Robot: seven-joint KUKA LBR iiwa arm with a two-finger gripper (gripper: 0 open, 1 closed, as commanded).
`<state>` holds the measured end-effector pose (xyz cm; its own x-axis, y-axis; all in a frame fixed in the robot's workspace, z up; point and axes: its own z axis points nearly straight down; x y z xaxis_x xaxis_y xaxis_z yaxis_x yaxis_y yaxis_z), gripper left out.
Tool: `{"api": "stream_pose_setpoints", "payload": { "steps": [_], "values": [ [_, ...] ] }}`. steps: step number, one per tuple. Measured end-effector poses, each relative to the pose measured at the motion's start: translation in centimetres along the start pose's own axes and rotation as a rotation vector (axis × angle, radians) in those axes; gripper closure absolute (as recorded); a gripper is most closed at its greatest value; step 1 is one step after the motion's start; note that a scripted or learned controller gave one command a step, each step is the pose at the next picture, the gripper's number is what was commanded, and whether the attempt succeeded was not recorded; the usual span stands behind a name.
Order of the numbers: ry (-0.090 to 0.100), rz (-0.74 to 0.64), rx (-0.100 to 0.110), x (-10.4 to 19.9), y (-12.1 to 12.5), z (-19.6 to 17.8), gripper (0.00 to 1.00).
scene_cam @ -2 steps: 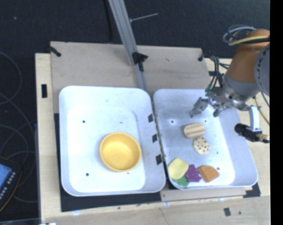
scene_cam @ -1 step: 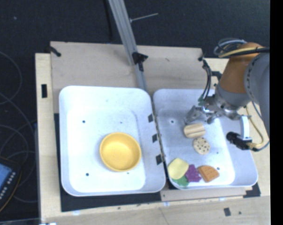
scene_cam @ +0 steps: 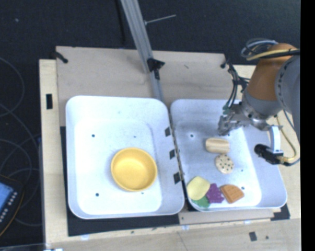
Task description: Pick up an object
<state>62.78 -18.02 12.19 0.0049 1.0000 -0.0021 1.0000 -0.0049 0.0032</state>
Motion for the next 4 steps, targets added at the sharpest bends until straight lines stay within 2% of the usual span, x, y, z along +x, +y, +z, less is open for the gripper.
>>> {"api": "stream_pose_setpoints", "payload": {
  "steps": [1, 2, 4],
  "values": [
    [0.001, -0.007, -0.004, -0.1, 1.1, -5.0, 1.0],
    [0.001, -0.008, -0.003, -0.3, 1.2, -8.4, 1.0],
    [0.003, -0.011, 0.003, 9.3, -3.4, -8.9, 1.0]
  ]
}}
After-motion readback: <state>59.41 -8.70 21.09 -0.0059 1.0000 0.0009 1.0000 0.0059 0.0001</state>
